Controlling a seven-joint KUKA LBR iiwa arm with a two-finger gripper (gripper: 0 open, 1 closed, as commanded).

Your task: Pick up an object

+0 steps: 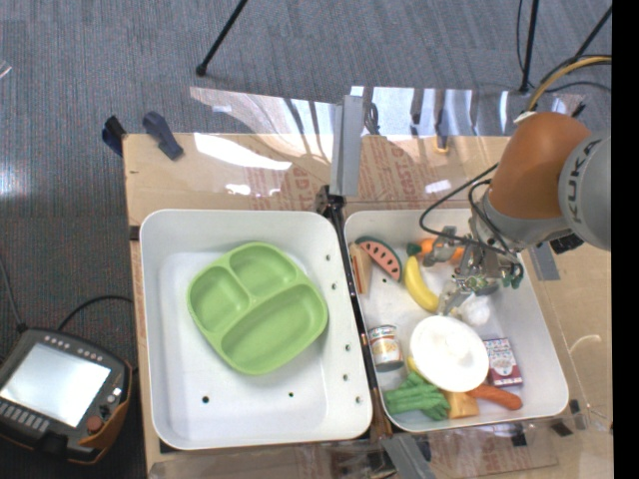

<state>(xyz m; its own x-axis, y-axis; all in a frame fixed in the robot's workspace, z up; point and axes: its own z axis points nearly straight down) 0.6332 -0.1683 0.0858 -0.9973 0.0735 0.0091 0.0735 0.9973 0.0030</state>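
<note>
My gripper (461,292) hangs low in the right bin (551,339), just above the far edge of a white round plate (449,352) and right of a yellow banana (419,285). A small white object (477,311) lies right beside the fingertips. Its fingers point down and look close together; nothing shows between them. Also in this bin are a watermelon slice (381,256), a small tin can (383,347), an orange carrot (494,397), a green leafy toy (417,398) and a dark red box (501,360).
The left bin (170,387) holds a green divided plate (258,306). A tablet (60,387) lies on the floor at lower left. A grey post (346,148) stands behind the bins' shared edge. Cables run over the arm's orange band (534,173).
</note>
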